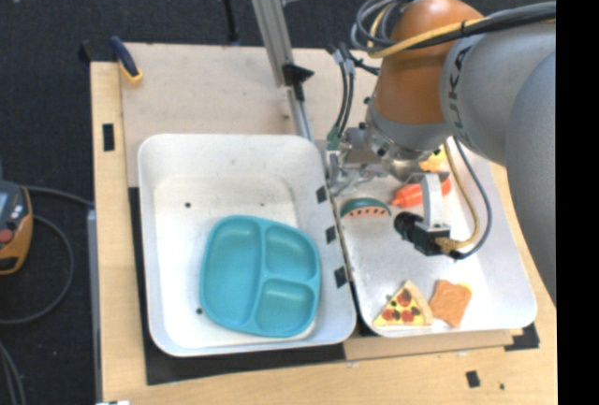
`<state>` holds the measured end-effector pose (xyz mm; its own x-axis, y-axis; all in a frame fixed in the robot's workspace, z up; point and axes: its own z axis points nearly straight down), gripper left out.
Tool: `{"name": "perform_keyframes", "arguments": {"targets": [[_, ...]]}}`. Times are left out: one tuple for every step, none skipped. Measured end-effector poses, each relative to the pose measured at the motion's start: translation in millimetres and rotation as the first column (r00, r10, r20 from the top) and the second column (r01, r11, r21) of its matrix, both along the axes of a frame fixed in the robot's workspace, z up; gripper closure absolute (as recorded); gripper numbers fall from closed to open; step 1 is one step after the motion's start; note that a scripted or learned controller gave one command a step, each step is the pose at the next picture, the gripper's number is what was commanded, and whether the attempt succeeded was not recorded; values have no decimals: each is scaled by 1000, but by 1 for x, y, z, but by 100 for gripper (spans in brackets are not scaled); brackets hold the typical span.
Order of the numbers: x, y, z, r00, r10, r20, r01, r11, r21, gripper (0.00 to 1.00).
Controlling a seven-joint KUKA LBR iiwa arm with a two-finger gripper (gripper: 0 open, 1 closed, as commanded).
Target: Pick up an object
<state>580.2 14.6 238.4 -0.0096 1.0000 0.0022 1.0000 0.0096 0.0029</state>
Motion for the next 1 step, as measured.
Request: {"name": "perform_keyframes", "arguments": {"targets": [[-7,47,8,1000,-2,0,2,1000,-1,100]]}}
